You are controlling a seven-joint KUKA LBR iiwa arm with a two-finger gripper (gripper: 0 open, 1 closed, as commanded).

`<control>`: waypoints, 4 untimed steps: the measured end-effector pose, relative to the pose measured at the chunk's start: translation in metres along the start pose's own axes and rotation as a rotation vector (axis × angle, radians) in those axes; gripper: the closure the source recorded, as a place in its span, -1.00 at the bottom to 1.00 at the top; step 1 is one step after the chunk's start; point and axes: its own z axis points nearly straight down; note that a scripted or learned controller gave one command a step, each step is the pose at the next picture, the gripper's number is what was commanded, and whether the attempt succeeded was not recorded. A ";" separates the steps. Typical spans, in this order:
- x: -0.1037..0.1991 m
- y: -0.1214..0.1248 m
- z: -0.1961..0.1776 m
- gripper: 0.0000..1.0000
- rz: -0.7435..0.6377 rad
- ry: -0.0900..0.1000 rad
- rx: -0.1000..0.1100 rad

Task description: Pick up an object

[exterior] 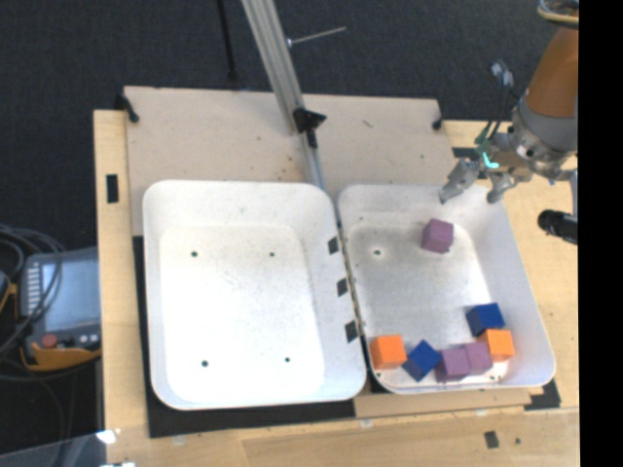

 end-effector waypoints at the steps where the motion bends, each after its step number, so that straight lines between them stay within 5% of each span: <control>1: -0.001 0.001 -0.003 -1.00 -0.004 -0.003 -0.003; 4: 0.009 -0.010 0.122 -1.00 -0.006 -0.002 -0.002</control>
